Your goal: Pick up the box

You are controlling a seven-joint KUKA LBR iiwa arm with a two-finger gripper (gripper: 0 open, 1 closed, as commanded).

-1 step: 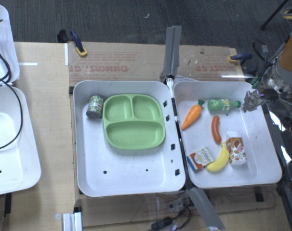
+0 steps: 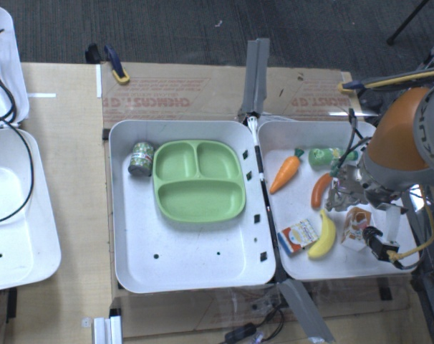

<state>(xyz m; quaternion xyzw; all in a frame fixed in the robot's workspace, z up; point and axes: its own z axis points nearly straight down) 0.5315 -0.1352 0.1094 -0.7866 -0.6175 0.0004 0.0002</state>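
Note:
A small flat white box (image 2: 299, 235) with an orange and blue print lies near the front left of the right bin (image 2: 346, 267), touching the banana (image 2: 323, 236). A second small white carton (image 2: 357, 227) with a red print stands just right of the banana. My gripper (image 2: 338, 194) hangs low over the middle of the right bin, between the red pepper (image 2: 320, 189) and the carton, up and to the right of the flat box. Nothing shows in its grasp.
The right bin also holds a carrot (image 2: 285, 173) and a green vegetable (image 2: 321, 156) at the back. In the left bin (image 2: 131, 256) sit a green divided plate (image 2: 199, 180) and a small can (image 2: 140, 158). A metal divider (image 2: 256, 84) stands between the bins.

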